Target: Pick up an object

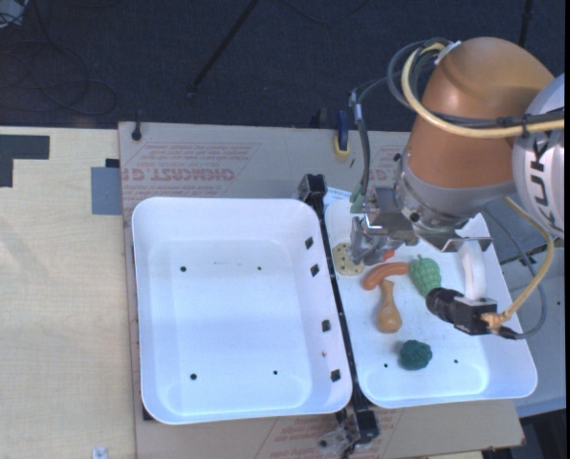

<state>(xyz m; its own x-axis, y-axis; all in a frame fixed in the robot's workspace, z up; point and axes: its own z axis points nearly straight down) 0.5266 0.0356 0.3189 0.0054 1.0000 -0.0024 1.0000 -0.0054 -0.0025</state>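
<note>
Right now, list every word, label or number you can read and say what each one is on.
"KU": black letters on the arm's white housing, cut off by the frame edge.
Red print on the cardboard sheet behind the bins: upside down and too blurred to read.
Red print on the cardboard's front edge: unreadable.

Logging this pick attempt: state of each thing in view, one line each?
gripper: low in the right bin, by the round tan piece; grasp unclear
orange sausage: lying flat, free
wooden pin: lying flat
light green piece: resting, untouched
dark green ball: resting, alone near the front
round tan piece: flat, at the bin's left wall
</note>
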